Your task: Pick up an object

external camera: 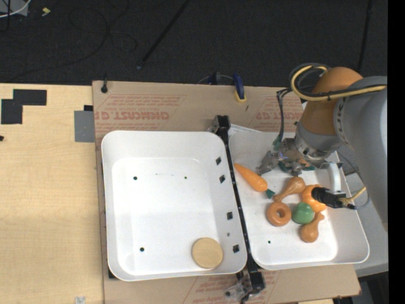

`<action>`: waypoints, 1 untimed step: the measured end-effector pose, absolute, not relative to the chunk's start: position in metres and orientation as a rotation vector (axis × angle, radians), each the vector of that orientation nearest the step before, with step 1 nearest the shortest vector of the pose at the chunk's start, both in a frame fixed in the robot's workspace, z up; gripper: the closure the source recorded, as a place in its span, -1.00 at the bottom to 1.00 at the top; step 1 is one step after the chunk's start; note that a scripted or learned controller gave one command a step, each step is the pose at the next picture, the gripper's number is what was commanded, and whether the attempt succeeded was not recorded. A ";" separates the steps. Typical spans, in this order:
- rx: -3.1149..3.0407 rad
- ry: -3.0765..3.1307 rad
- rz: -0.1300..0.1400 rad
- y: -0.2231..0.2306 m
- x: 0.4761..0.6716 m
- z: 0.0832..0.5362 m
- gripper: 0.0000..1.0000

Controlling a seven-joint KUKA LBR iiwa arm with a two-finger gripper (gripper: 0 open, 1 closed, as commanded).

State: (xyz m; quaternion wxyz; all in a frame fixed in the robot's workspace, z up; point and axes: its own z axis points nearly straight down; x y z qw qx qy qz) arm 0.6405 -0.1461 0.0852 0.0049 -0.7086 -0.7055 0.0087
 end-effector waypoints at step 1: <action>-2.218 -2.207 0.028 -0.147 0.639 0.098 1.00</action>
